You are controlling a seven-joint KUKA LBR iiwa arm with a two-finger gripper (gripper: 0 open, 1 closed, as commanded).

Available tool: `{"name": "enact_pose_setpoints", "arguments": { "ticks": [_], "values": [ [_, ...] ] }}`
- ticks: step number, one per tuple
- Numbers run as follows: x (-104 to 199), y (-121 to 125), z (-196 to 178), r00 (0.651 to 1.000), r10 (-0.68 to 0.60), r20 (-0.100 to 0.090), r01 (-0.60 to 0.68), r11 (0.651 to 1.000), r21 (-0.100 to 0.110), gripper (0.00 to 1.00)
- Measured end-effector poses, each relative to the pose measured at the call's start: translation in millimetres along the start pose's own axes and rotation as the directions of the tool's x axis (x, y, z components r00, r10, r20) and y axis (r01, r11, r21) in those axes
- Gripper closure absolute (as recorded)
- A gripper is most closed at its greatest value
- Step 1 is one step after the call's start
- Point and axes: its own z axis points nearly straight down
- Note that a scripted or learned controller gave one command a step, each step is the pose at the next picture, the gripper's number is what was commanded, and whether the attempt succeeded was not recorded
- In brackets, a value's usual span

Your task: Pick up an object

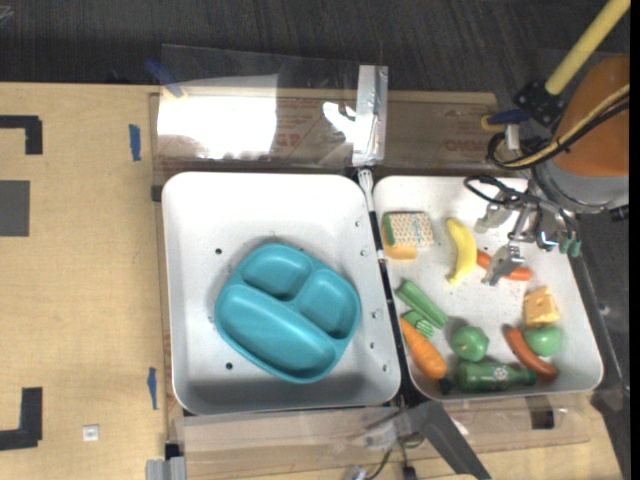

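My gripper [503, 260] hangs low in the right bin [585, 368], over its upper right part. A small red-orange piece [518, 273] lies right under it, partly hidden by the metal. A yellow banana [460, 250] lies just to its left. An orange cheese wedge [540, 306] sits just below and to the right of the gripper. I see nothing lifted off the bin floor.
The right bin also holds a patterned box [408, 232], green pea pods [421, 304], a carrot [423, 348], a green ball [468, 342], a dark green cucumber [492, 375], a red sausage [524, 352] and a green apple [546, 340]. The left bin [200, 208] holds a teal divided plate [289, 311].
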Motion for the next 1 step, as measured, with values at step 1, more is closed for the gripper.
{"name": "enact_pose_setpoints", "arguments": {
  "ticks": [1],
  "values": [
    [-13.9, 32.9, 61.5, 0.996, 0.083, 0.018, -0.083, 0.997, -0.001, 0.0]
  ]
}}
